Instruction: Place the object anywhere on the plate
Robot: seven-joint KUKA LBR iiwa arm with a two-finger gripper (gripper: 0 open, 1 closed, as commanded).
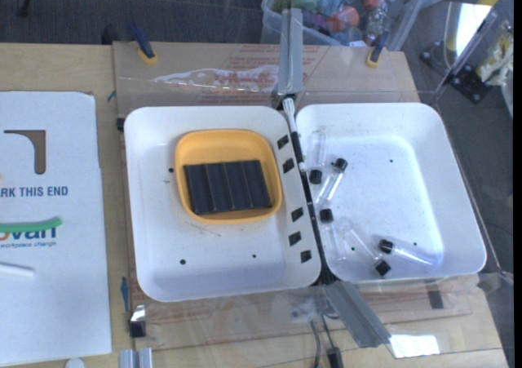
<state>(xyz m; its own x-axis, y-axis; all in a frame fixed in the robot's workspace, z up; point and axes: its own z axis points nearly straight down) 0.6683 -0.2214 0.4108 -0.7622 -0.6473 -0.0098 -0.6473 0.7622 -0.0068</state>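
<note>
- A dark ridged block already lies on the yellow plate, in the middle of the left bin.
- Clear tubes lie scattered in the right bin.
- The placing looks done, and the gripper's state cannot be told.

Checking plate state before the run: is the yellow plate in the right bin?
No, the yellow plate sits in the left bin, with a dark ribbed block on it.

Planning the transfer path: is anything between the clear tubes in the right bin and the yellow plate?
The raised rims where the two bins meet run between the clear tubes and the yellow plate. A dark ridged block already lies on the plate, covering most of its middle.
</note>
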